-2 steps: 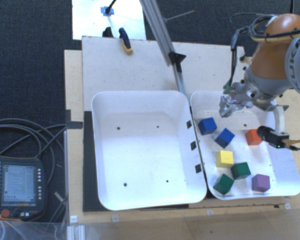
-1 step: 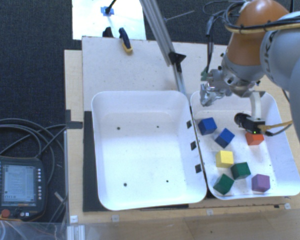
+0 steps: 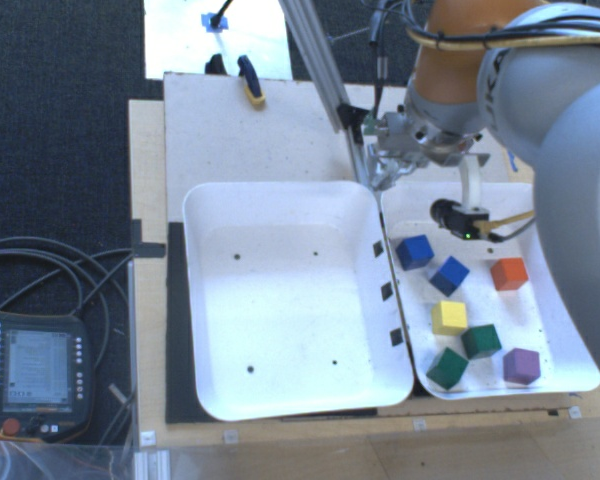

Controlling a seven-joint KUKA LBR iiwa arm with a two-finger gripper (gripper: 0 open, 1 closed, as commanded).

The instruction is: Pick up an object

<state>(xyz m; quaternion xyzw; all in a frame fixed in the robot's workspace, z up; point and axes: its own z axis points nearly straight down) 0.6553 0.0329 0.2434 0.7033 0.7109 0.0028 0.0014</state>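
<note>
Several small blocks lie in the right bin [image 3: 576, 366]: two blue blocks [image 3: 414, 251] [image 3: 449, 274], an orange block [image 3: 509, 273], a yellow block [image 3: 449, 317], two green blocks [image 3: 481, 341] [image 3: 446, 367] and a purple block [image 3: 521, 365]. My gripper [image 3: 383, 171] hangs over the far left corner of the right bin, close to the wall shared by the two bins. It is above and behind the nearest blue block, apart from every block. The wrist and its cables hide the gripper's tip.
The left bin [image 3: 280, 308] sits beside the right one. A slanted metal pole [image 3: 315, 48] crosses behind the gripper. A black device with a green light [image 3: 462, 216] hangs by the wrist. A teach pendant [image 3: 35, 373] lies at left.
</note>
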